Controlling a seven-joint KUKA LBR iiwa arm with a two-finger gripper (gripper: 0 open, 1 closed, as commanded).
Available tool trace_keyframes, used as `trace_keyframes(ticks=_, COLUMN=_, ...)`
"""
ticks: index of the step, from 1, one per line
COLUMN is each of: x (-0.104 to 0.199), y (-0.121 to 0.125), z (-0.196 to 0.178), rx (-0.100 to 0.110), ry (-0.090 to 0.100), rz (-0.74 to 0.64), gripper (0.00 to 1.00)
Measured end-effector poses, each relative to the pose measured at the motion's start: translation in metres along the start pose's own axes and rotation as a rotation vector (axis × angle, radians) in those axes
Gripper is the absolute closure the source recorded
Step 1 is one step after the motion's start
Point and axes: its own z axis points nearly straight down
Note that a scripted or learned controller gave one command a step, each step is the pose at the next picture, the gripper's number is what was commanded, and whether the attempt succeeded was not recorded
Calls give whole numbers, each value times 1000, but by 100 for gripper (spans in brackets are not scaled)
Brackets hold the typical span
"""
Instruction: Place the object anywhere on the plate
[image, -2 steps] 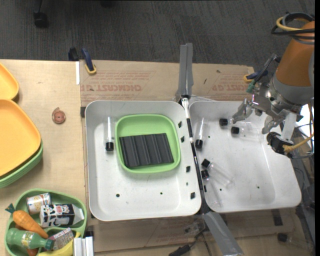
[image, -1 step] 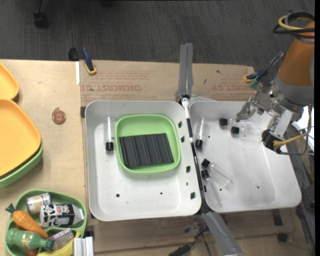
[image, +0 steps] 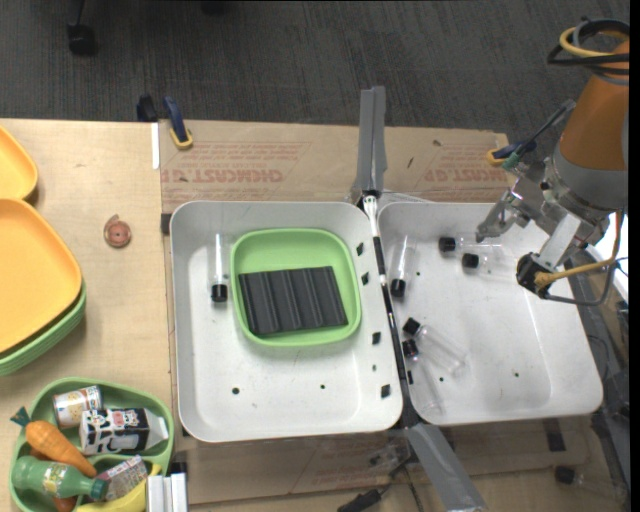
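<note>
Plate (image: 296, 247) first: a light green, square-ish dish with rounded corners sits in the left bin (image: 200, 400), toward its far edge and right of centre, and a dark grey ribbed slab (image: 294, 300) lies flat on it, filling most of the dish. Just beside the plate, near the left bin's left wall, a clear tube with a black cap (image: 218, 270) lies with its length running front to back. The right bin (image: 540, 380) carries more of these clear, black-capped vials: one (image: 399, 270) close to its left wall near the far end, another (image: 432, 343) near the left wall about midway, and two smaller ones (image: 462, 253) toward the far edge, well apart from the plate. The arm, grey with its orange band (image: 600, 110), stands over the far right corner of the right bin, and the gripper (image: 492, 228) hangs above that bin's far edge, close to the two small vials. How wide its jaws stand I cannot tell from here, and nothing shows between them. On the bench to the left, stacked orange and green plates (image: 35, 290) lie along the left edge, a small round brown piece (image: 118, 233) sits beside them, and a green bowl (image: 158, 422) at the near left corner holds toy food.
</note>
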Motion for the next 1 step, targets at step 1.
trace_keyframes(ticks=1, x=-15, y=-1, z=20, rx=2, ry=0, rz=101, gripper=0)
